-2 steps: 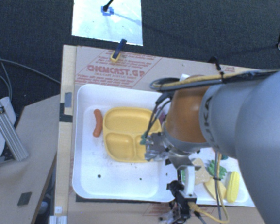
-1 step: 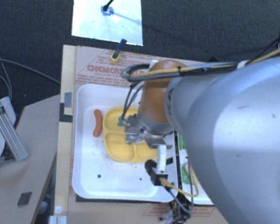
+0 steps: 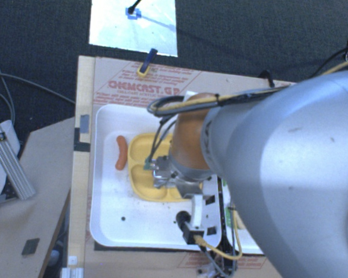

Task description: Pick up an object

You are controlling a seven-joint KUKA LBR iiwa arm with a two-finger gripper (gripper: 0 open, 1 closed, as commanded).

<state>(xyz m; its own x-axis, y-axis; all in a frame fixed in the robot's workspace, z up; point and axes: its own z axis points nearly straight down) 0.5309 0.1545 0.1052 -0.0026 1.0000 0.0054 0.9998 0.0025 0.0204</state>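
Arm (image 3: 298,176): grey, bulky, fills the right half of the frame; orange band (image 3: 189,137) at frame centre, above the wrist. Black cables loop across the band and run down along the wrist.

Gripper (image 3: 184,191): lower centre of the frame, over the white bin. Its tip is masked by the wrist housing and cabling; whether it is wide, narrow or holding anything cannot be told.

White bin (image 3: 107,178): shallow, left of centre in the lower half of the frame, resting on a cardboard sheet (image 3: 142,84) printed with red lettering.

Yellow object (image 3: 144,169): flat, curved, lying in the bin at frame centre, its right side hidden under the wrist.

Orange sausage-shaped object (image 3: 121,152): lying lengthwise in the bin, just left of the yellow object, apart from the wrist.

Small blue-and-yellow item (image 3: 147,62): upper centre, at the top edge of the cardboard.

Pale square panel (image 3: 133,17): top of the frame, on dark flooring.
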